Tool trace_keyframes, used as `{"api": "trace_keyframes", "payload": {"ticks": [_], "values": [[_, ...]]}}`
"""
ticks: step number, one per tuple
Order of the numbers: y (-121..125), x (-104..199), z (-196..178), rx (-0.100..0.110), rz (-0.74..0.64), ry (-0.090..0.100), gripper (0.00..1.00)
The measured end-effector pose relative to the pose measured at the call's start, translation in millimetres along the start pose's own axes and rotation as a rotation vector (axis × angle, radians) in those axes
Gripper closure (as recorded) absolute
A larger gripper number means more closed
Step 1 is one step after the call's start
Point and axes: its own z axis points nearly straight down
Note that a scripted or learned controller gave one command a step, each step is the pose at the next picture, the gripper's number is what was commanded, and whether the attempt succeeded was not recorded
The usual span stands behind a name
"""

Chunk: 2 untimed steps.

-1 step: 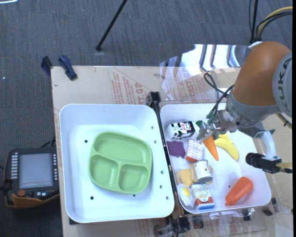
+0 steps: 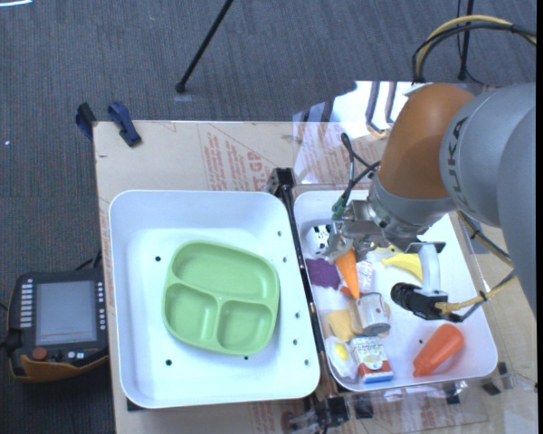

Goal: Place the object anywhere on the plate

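Grey carpet runs round a cardboard-topped surface [image 2: 208, 152], with a control pendant [image 2: 61, 319] lying on the floor to its left and two blue clamps [image 2: 118, 123] at its far left corner.

On the surface two white bins sit side by side. The left bin [image 2: 145, 242] carries a green divided plate [image 2: 222, 283], and none of its three compartments has anything in it.

The right bin [image 2: 400, 344] is crowded. An orange carrot [image 2: 347, 274] lies beside a purple piece [image 2: 321, 272]. There is a can [image 2: 373, 313] just below them, a banana [image 2: 403, 262] to the right, and a small carton [image 2: 371, 362] at the near edge.

The arm reaches in over this bin, and its end effector [image 2: 345, 240] sits low, right above the top of the carrot. The wrist hides it from here, so I cannot tell whether it is wide or narrow, or whether it has hold of anything.

I would guess the carrot is the object meant, and it lies in the right bin, well apart from the plate. By my reckoning the task is at its start: the grasp is at most in progress. The lift, the carry across to the left bin and the release on the plate are all left to do.
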Motion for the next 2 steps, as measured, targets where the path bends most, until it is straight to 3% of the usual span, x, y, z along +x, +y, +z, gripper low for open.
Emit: {"api": "trace_keyframes", "payload": {"ticks": [1, 2], "values": [[18, 69, 11, -0.001, 0.059, 0.000, 1.00], [5, 177, 2, -0.002, 0.029, 0.000, 1.00]]}}
